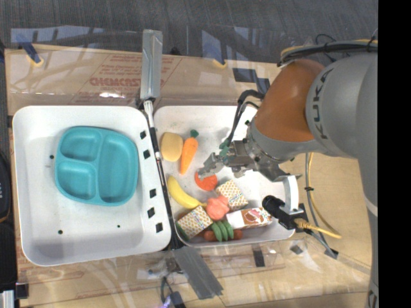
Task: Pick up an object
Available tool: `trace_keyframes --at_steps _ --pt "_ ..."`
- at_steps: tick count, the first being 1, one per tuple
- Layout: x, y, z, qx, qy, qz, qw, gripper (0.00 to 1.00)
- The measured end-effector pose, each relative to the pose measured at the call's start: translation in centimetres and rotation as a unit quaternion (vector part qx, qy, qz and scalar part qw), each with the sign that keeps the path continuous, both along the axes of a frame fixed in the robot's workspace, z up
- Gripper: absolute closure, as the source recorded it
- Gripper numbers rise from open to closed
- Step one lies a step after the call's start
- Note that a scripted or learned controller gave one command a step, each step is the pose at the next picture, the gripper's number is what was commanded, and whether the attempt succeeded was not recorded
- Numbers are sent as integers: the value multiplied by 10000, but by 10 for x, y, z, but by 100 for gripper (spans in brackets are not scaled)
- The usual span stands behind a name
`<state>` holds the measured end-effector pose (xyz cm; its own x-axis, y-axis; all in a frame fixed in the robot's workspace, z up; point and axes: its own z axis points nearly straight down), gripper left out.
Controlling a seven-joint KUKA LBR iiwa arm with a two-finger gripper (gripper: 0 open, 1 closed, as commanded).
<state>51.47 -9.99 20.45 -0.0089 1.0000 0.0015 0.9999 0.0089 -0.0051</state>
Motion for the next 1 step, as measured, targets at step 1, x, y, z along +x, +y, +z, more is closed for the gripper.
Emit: trace_keyframes --at_steps 1 --pt "37 -42 -107 4 3 702 9975 0"
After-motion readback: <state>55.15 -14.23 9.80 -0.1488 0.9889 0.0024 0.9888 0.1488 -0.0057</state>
